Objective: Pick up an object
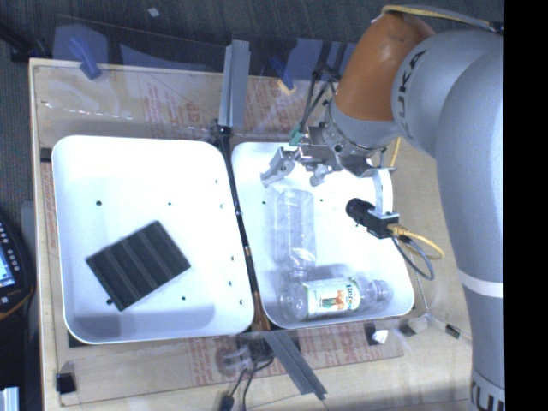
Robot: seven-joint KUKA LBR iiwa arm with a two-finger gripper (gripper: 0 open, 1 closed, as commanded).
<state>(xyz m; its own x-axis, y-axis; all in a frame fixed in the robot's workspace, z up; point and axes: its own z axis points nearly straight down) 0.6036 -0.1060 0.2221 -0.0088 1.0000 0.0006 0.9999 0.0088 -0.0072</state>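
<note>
End effector hovers open; clear bottle just below.

Two clear plastic bottles, one with a paper label, glint in a smooth white plastic bin; a matt black ribbed panel lies on the neighbouring bin.

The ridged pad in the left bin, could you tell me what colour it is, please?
Dark grey to black, with lengthwise ridges; the ridged pad shows in the camera view.
</note>
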